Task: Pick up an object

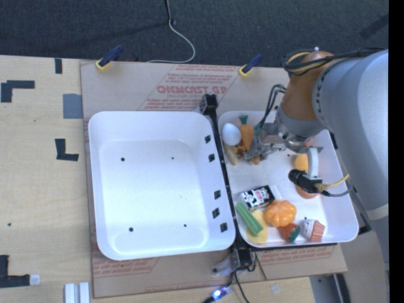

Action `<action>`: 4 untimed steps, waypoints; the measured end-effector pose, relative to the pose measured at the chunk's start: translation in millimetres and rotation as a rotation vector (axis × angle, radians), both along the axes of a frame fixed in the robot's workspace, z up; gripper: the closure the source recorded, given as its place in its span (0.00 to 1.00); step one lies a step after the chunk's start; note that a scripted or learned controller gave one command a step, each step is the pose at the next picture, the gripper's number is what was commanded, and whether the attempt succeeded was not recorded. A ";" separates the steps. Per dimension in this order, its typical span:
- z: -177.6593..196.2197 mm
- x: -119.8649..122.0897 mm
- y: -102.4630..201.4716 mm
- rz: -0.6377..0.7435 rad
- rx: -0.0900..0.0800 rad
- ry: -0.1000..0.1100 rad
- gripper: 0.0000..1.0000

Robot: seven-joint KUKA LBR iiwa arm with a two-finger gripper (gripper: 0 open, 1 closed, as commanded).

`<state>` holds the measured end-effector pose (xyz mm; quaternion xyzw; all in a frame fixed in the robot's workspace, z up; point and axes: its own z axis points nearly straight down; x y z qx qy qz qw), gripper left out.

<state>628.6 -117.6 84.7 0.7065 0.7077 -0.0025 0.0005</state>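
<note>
Two shallow white bins sit side by side on a brown cardboard sheet (189, 90).

Nearest the camera, along the lower edge of the right bin (341, 229), lie four items. One is a green stick-shaped piece (248, 218) resting on a pale yellow-green block. One is a rounded, lobed orange pumpkin-like toy (280, 213). One is a small black-and-white box (255, 197), flat and printed. One is a small cluster of red, green and white pieces (304, 230) at the lower right corner; its make-up cannot be told.

The left bin (107, 169) is smooth plastic with rounded corners and four small dark dots on its floor.

At mid-depth in the right bin lies one orange-red rounded piece (307, 191), partly hidden by a black cable part, and one yellow piece (302, 162) just above it.

Farther back, at the upper left of the right bin, one white egg (231, 133) lies just beside one orange carrot-shaped toy (245, 136). The gripper (255, 151) is lowered just right of them, above small brown and orange pieces. Whether its pincer is spread or pinching cannot be told.

At the far edge, two blue-and-yellow clamps (108, 57) pin the cardboard. One thin white cord loops over dark carpet.
</note>
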 end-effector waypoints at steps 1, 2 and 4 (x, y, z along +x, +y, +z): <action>-4.8 20.2 4.1 -0.001 0.005 0.008 1.00; -2.8 36.9 -70.4 -0.005 0.007 0.013 1.00; -4.2 38.3 -80.9 0.000 0.005 0.006 1.00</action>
